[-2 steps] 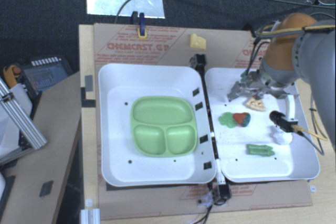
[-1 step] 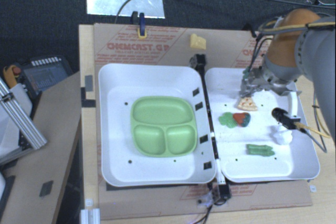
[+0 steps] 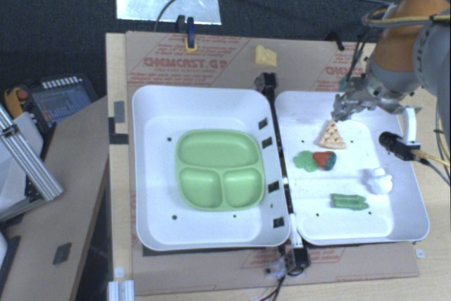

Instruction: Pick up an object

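Gripper (image 3: 343,111) over R bin (image 3: 402,222), far side; jaw state can't tell, tips blurred; pizza slice (image 3: 330,135) lies on bin floor just below tips, contact unclear; strawberry (image 3: 323,159), green bean (image 3: 349,202) nearer front.

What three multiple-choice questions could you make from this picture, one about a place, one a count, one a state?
1. Where is the green tray?
A. left bin
B. right bin
C. on the bench outside the bins

2. How many compartments does the tray have?
A. two
B. three
C. five

3. How does the pincer stand to the pizza slice?
A. just above its tip, the slice lying on the bin floor
B. holding it high over the left bin
C. far off, over the tray

Answers:
1 A, the tray sits in the left bin.
2 B, one wide section above two small ones.
3 A, the slice lies flat in the right bin under the pincer.
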